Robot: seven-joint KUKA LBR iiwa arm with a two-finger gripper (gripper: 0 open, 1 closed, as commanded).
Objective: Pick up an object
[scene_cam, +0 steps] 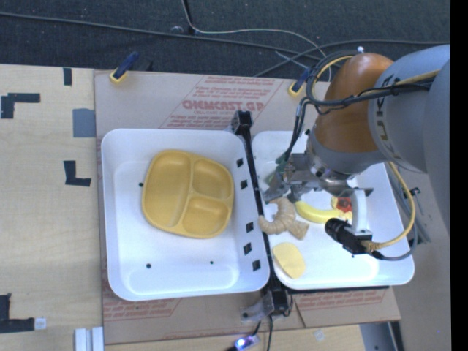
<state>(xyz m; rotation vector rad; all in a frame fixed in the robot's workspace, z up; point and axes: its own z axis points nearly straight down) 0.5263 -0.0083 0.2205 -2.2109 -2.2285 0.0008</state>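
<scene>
Cardboard (219, 101) under bins reads "CHEMCAST GP", probably. Claw (289, 185) over right bin (380, 265) near ginger-shaped toy (284, 221); grip state can't tell.

Divided plate (188, 194) in left bin (121, 218); banana (316, 213) in right bin (387, 269)

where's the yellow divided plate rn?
Camera view: yellow divided plate lies in the left bin, upper middle, across the divider from the tool.
</scene>
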